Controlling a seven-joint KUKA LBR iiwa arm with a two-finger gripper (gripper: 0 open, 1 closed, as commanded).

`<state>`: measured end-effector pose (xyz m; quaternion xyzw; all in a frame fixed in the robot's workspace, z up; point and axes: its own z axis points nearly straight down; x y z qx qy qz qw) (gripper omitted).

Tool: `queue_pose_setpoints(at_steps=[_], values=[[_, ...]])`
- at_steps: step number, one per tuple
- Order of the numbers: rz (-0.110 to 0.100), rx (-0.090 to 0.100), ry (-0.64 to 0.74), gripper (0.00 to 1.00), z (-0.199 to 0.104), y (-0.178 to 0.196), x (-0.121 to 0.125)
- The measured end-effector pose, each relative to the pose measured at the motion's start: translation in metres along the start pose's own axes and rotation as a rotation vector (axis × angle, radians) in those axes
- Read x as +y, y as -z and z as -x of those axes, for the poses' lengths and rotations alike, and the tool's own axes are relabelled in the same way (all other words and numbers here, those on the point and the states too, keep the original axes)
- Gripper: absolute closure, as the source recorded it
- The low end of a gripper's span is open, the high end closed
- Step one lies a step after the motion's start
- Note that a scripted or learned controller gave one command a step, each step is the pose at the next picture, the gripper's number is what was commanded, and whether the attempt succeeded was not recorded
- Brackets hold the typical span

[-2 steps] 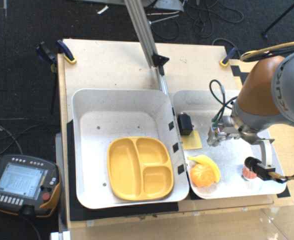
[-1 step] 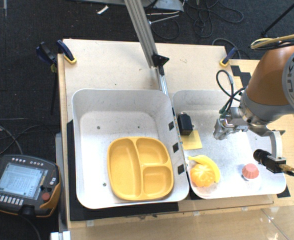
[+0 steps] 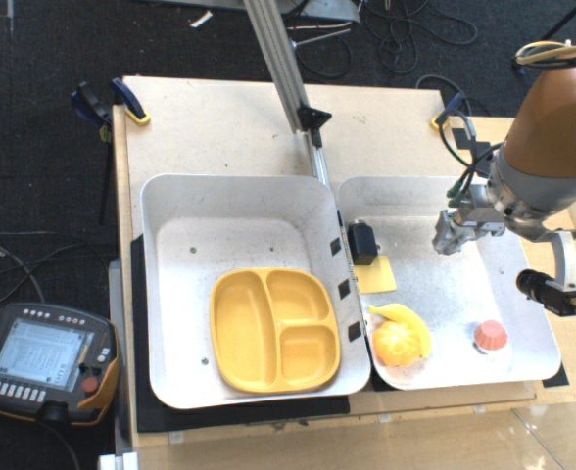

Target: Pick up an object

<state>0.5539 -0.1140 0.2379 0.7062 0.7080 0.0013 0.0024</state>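
The gripper [image 3: 452, 235] hangs over the far part of the right bin [image 3: 523, 360]; whether it is spread or closed cannot be told from this angle, and nothing shows between its tips or touching them. Nearest the front rim of that bin lie an orange [image 3: 396, 345] with a banana [image 3: 410, 318] curled against its far side, both at the left corner, and a small pink cup [image 3: 491, 336] further right. Beyond them a yellow card [image 3: 376, 275] lies flat, with a black block [image 3: 362, 242] at its far edge. The left bin [image 3: 170, 223] holds a yellow divided tray [image 3: 273, 329]. The arm [image 3: 552, 135] enters from the right, orange band above the grey wrist, angled down.
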Motion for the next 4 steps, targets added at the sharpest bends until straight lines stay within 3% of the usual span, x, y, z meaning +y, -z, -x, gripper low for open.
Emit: queue_pose_setpoints(at_steps=[1,3,4], values=[[-0.002,0.001,0.0,1.0,0.0,0.018,0.001],[-0.006,0.003,0.006,1.0,-0.11,-0.001,0.008],[-0.004,0.004,0.007,1.0,-0.167,0.002,0.028]])
